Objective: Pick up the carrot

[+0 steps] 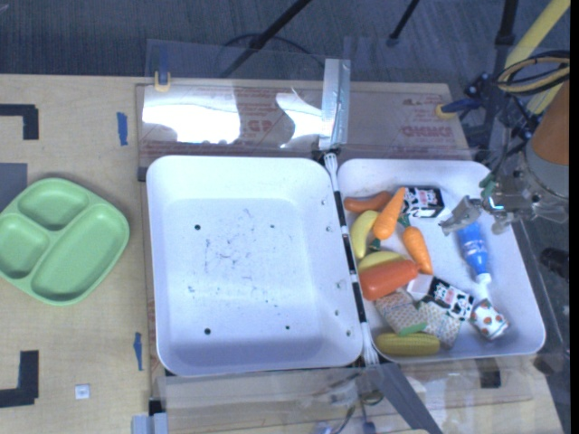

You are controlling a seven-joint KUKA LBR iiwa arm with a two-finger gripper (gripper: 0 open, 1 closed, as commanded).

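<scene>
Two orange carrots lie in the right bin (525, 278): one carrot (391, 212) slants against a banana, and a second carrot (416, 249) rests just below it. My gripper (477, 219) hangs over the right side of this bin, to the right of both carrots and apart from them. Its fingers (457, 215) look spread open with nothing between them. A blue tube (474, 250) lies directly beneath the gripper.
The right bin also holds a banana (362, 233), a red-orange pepper (389, 277), black-and-white packets (422, 200), a spotted cup (488, 319) and a yellow-green item (407, 344). The left bin (244, 260) adjoins it. A green divided plate (59, 240) sits far left.
</scene>
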